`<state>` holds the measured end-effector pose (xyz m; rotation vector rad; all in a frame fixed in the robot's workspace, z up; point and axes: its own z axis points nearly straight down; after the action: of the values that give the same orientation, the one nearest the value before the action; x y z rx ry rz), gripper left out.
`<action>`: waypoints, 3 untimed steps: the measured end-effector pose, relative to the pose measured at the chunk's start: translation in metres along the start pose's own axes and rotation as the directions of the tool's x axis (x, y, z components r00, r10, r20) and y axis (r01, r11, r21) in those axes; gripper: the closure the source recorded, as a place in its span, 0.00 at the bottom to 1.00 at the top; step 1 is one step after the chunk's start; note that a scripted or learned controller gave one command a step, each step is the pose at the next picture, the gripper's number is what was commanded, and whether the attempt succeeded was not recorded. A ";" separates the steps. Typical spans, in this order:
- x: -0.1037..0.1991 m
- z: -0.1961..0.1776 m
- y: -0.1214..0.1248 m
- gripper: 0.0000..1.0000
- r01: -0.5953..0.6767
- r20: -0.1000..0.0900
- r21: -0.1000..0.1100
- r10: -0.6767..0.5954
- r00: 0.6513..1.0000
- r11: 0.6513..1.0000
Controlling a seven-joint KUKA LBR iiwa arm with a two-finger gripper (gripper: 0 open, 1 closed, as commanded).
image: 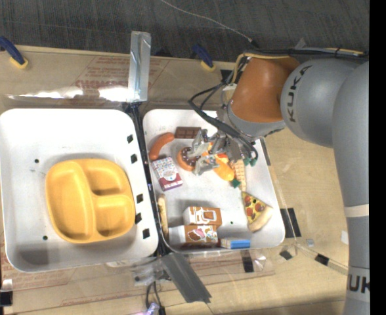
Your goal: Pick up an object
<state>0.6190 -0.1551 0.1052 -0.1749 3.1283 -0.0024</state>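
My gripper reaches down into the upper middle of the right bin, among a cluster of small toy foods. Right at it lie an orange-and-brown toy and an orange piece. An orange sausage lies to its left, a brown chocolate bar just above it. A purple-and-white carton lies left of centre. A pizza slice sits at the right. A brown carton lies near the front. The wrist and cables hide the fingertips.
The left bin holds a yellow divided tray. A brown box and a blue-tipped white tube lie along the right bin's front wall. A narrow tan stick lies by the divider. The arm covers the right side.
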 end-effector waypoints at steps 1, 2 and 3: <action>0.030 -0.094 0.030 1.00 -0.163 0.000 0.001 0.163 0.987 0.987; -0.040 -0.137 0.054 1.00 -0.258 -0.002 0.000 0.258 0.966 0.966; -0.021 -0.150 -0.023 1.00 0.114 -0.005 0.000 -0.114 0.993 0.993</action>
<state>0.6414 -0.1751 0.2551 -0.3537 3.1184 -0.0041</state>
